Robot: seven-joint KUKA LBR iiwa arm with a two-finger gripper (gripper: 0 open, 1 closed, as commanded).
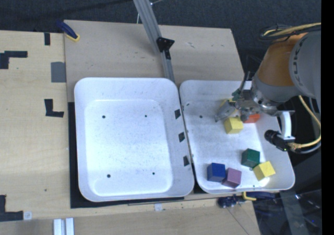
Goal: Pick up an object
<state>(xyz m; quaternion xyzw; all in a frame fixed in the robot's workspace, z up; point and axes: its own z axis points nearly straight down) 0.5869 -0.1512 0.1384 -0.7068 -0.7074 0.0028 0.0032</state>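
Note:
My gripper (236, 108) hangs over the upper middle of the right bin (201, 140), reaching in from the right. A yellow block (233, 125) lies just below it, touching or nearly touching its tip. A small orange-red piece (253, 118) peeks out at the gripper's right side. Lower in the same bin sit a green block (250, 156), a second yellow block (264, 169), a blue block (216, 171) and a purple block (233, 177). Nothing is visibly held.
The left bin (83, 124) sits beside the right one, with a shared raised edge between them. A slanted metal pole (148, 14) rises behind the bins. Cables (305, 145) hang off the arm at the right.

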